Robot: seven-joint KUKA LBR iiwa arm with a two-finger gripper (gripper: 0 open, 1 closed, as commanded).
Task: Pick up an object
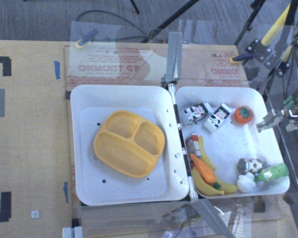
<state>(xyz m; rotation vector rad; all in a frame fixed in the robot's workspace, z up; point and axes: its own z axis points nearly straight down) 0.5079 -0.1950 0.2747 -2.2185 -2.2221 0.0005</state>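
Tomato, toy, orange: lies just left of claw, slightly above it in view; round, no long axis; claw's opening cannot be told; nothing seen held.

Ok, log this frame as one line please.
phase: pre-grasp | gripper: over right bin edge, holding nothing | tomato: nearest, untouched | left bin: yellow tray

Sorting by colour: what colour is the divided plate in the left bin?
Yellow; the plate shows best in the camera view.
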